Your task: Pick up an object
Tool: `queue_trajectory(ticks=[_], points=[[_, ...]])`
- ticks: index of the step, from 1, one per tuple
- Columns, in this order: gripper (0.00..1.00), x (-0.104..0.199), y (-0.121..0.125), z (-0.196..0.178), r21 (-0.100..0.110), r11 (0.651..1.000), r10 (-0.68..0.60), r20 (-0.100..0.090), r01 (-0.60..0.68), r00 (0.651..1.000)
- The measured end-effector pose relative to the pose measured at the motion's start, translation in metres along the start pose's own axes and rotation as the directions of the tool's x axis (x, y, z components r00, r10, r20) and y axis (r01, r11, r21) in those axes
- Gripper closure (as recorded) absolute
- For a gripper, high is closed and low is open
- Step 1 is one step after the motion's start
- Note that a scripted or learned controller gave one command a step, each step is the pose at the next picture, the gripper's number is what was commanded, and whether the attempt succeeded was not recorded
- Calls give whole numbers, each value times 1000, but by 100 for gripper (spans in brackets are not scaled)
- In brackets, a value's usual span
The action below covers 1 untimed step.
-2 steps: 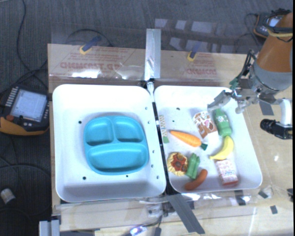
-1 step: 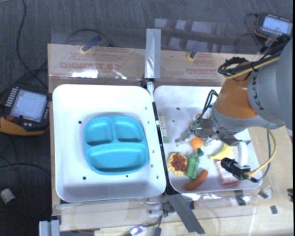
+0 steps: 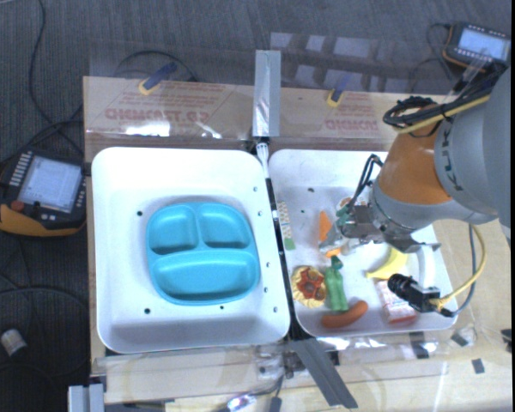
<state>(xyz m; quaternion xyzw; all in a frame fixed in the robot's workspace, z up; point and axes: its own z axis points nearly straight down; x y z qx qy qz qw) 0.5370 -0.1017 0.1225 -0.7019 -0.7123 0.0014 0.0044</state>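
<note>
- Bench (image 3: 180,114), brown top: 2 shallow white bins side by side, touching at the middle.
- Left bin (image 3: 112,230)
- Right bin (image 3: 309,174)
- Clear upright divider (image 3: 266,93) at bench rear, btw bins.

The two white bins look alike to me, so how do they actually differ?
The left bin holds one blue divided tray; the right bin holds scattered small things, such as a green bottle and a sausage. The arm's gripper is down in the right bin, not the left. Both are shallow and white.

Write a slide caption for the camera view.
Arm's tool low in right bin over toy food; blue tray in left bin.
</note>
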Motion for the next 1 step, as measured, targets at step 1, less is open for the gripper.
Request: queue_trajectory(ticks=[1], points=[[100, 11, 42, -101, -6, 1000, -1, 7, 1, 1000]])
